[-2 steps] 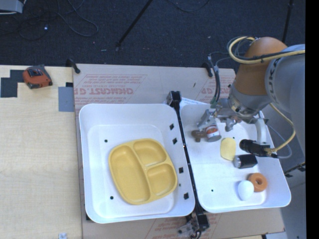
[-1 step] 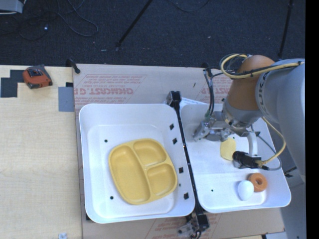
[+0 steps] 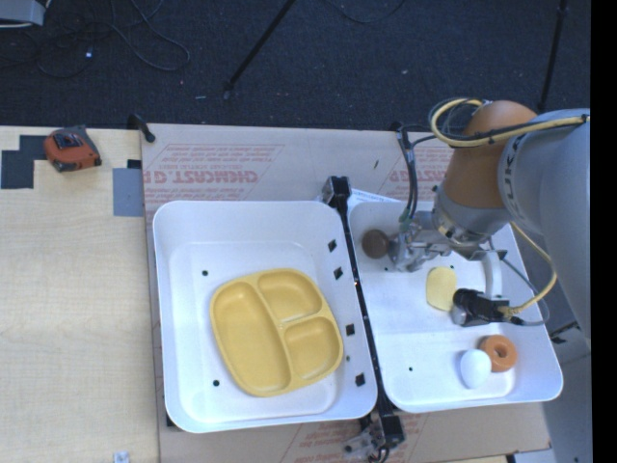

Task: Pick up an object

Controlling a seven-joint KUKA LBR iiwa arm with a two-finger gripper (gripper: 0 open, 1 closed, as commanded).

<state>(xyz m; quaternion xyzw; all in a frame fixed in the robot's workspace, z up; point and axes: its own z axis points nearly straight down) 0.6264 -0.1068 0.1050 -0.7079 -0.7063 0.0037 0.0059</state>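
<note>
Camera view: the gripper is being lowered into the far left part of the right bin, just beside a small brown object. Whether the gripper is released or clenched cannot be told, and nothing is being seen in its grasp, so the pick is judged not yet done. A yellow piece, an orange ring and a white ball are lying nearer. A yellow divided tray is sitting in the left bin.
</note>
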